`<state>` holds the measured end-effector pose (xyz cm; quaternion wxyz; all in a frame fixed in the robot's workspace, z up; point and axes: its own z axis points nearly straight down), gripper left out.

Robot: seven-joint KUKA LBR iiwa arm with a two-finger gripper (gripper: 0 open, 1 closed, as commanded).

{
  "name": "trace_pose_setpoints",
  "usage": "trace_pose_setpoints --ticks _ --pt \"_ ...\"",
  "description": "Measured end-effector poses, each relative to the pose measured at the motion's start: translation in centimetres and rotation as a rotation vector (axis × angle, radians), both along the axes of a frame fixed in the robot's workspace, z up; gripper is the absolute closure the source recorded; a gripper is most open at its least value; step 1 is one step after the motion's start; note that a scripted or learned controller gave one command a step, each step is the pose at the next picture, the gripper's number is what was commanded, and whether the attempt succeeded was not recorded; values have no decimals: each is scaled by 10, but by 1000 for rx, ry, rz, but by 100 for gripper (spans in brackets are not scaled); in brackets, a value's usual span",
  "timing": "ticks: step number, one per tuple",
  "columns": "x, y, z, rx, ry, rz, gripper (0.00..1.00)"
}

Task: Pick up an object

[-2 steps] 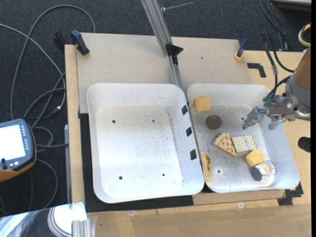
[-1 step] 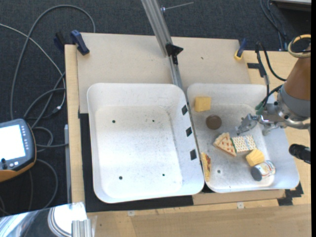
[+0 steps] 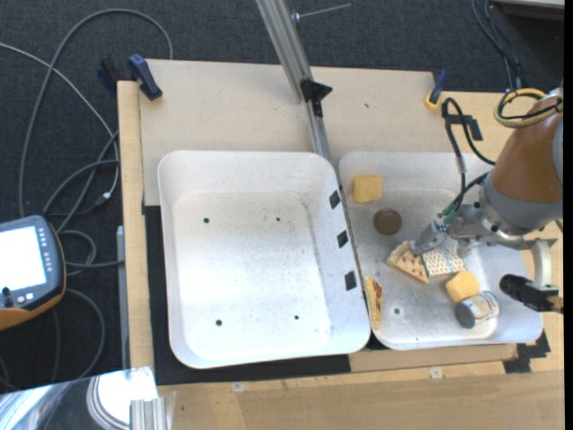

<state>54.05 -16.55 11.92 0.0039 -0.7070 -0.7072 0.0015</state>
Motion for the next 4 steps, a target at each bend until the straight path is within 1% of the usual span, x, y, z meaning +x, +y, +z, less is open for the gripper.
trace_pose_setpoints --ticks 1,2,3,4 --pt "2 0 15 -2 -9 0 100" --pt "2 -1 58 -5 -13 1 100" --pt "-2 -8 106 -5 -14 1 100" --pt "-1 -8 125 -5 -12 2 100"
